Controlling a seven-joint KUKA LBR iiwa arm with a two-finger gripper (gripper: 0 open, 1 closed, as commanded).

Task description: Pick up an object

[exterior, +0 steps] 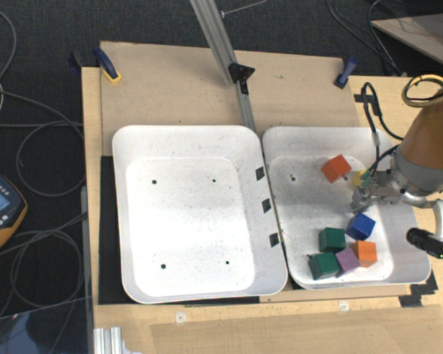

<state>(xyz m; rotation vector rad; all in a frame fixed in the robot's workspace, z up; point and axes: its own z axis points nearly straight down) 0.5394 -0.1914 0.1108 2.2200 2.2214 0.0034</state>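
Observation:
The right bin (302,198) holds several small blocks. An orange block (336,168) lies near its far side. A blue block (361,226) sits toward the near right, with a green block (332,238) beside it. Closer to the front rim lie a second green block (324,265), a purple block (347,259) and a small orange block (366,252). My gripper (363,196) hangs low over the bin, just above the blue block and to the right of the far orange block. A bit of yellow (360,175) shows beside the gripper body.
The left bin (184,212) stands beside the right one, split from it by a raised rim with black clips (266,205). A metal pole (221,43) slants over the bench's far side. Cables hang by the arm at the right.

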